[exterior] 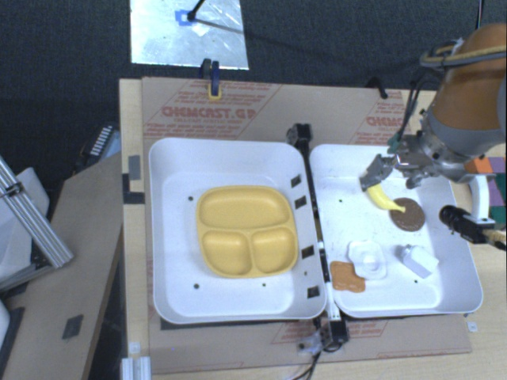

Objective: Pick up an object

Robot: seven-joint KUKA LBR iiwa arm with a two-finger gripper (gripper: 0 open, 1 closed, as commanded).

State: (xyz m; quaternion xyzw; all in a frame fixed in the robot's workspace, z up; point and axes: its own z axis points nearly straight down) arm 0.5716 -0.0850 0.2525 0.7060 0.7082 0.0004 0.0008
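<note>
Cardboard-covered surface point(238, 101) carries two bins, and over the right bin point(459, 291) the claw point(379, 174), its opening impossible to judge, risks nudging the banana point(383, 199) away.

Divided tray point(242, 232) in left bin point(170, 212); banana point(382, 199) in right bin point(459, 291).

Glossy yellow plastic tray point(242, 230) in smooth white plastic bin point(170, 236); matt cardboard point(333, 105) beneath.
</note>
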